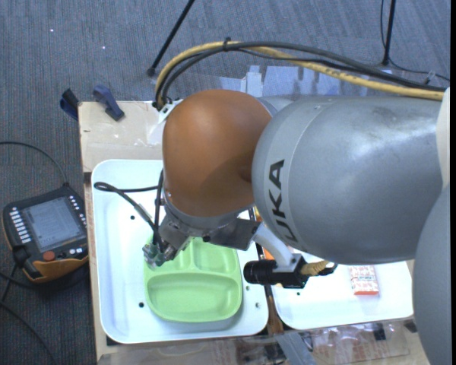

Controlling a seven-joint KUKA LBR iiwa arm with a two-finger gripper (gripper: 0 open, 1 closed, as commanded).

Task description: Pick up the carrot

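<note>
My gripper hangs low over the left bin, at the far-left corner of a light green divided plate. The arm's big orange and grey body hides most of both bins. A small orange sliver peeks out beside the arm near the wall between the bins. It may be the carrot, but too little of it shows to tell. I see nothing between the gripper's tips.
A small white card with red print lies in the right bin. A teach pendant sits on the floor to the left of the bench. Blue clamps rest at the bench's far-left corner.
</note>
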